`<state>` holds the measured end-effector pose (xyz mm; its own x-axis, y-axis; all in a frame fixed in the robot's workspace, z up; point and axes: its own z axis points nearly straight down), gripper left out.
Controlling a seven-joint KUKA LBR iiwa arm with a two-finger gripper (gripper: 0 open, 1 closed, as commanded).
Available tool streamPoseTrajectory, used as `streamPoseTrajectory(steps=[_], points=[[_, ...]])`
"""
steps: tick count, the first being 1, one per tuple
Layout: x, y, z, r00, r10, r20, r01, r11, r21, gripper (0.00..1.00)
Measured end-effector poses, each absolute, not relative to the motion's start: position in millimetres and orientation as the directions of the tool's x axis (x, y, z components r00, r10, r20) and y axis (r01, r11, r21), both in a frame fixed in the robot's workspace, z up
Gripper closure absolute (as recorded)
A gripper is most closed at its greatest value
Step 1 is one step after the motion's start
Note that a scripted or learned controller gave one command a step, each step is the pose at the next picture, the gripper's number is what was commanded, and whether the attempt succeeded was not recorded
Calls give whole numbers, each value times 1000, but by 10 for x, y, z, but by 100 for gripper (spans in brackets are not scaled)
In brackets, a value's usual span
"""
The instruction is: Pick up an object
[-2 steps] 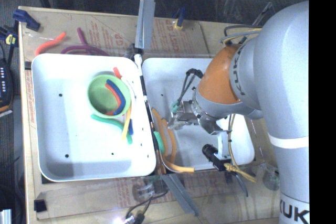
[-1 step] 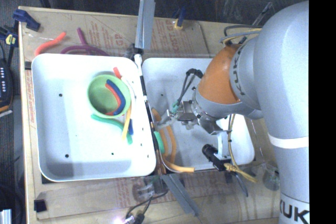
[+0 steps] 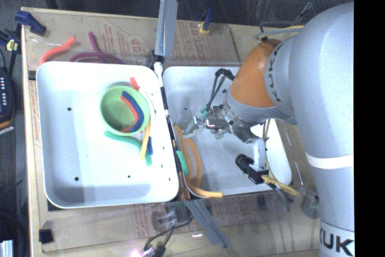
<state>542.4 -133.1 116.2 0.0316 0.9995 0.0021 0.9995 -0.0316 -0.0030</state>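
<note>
My gripper [image 3: 200, 121] hangs low over the left half of the right bin [image 3: 228, 180], with the grey arm and its orange band reaching in from the right. Just below and left of it, a tan rubber loop [image 3: 191, 156] lies against the bin's left wall. A tan tube [image 3: 207, 193] runs along the bin's near edge, and a small green piece [image 3: 182, 167] sits by the loop. In the left bin [image 3: 72, 177] a green bowl [image 3: 114, 108] holds a blue curved piece [image 3: 137, 106] and a red one [image 3: 127, 127]. A yellow stick [image 3: 145, 144] leans by the bowl.
The arm's body covers the right half of the right bin. A metal post [image 3: 166, 24] stands at the back between the bins. An orange clamp [image 3: 57, 49] and a purple cable [image 3: 96, 58] lie on the bench behind the left bin.
</note>
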Motion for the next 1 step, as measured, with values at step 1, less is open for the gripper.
streamPoseTrajectory(steps=[1], points=[[5695,-1902,1525,-128,992,1,992,128,-2,0]])
